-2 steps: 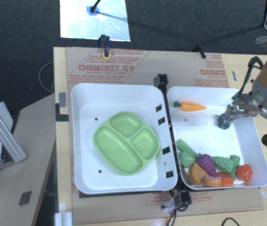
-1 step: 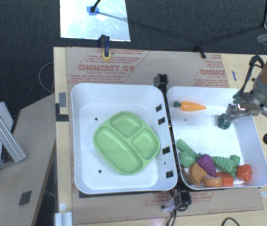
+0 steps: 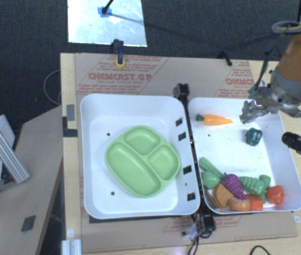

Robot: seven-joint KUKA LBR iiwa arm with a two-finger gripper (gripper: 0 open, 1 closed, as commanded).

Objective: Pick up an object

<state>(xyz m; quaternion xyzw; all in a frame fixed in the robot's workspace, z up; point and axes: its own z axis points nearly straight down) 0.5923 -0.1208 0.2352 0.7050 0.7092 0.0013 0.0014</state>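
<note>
Right bin [image 3: 285,158], carrot [image 3: 217,120], end effector [image 3: 251,112] beside

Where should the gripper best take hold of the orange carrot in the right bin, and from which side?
Probably from above, across the thick middle of the carrot. It lies flat and alone, pointing right, with bare floor of the right bin on both long sides.

Bench [image 3: 139,70] under printed cardboard sheet; two white bins side by side: left bin [image 3: 94,142], right bin [image 3: 285,158].
</note>
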